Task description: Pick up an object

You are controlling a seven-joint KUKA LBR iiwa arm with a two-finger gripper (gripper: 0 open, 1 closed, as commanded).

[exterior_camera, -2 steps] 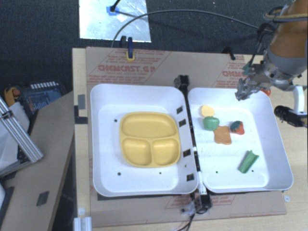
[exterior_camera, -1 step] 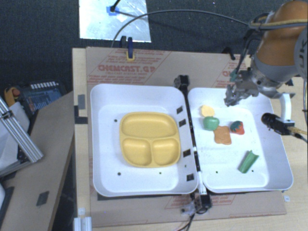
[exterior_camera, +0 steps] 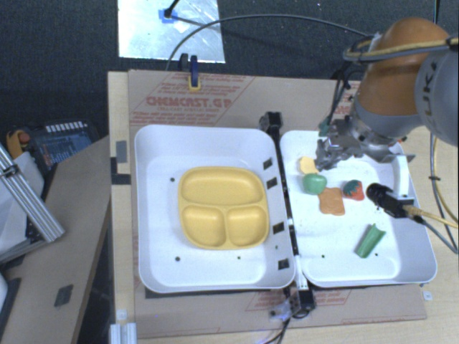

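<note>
The gripper (exterior_camera: 327, 156) hangs over a small yellow piece (exterior_camera: 308, 165) and a green ball (exterior_camera: 314, 184) in the right bin (exterior_camera: 337, 258).

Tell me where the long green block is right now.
In the camera view, the green block lies in the right bin, toward its near right corner, apart from the other items, below and right of the flat orange piece.

Left-hand bin (exterior_camera: 143, 213), right-hand bin (exterior_camera: 423, 258): white plastic, smooth, faint sheen. Yellow tray (exterior_camera: 215, 192): smooth plastic, satin. Green block (exterior_camera: 370, 241): matt. Sheet (exterior_camera: 215, 99) beneath bins: brown cardboard, matt, printed. Panel (exterior_camera: 154, 20) at back: shiny, crinkled foil.
</note>
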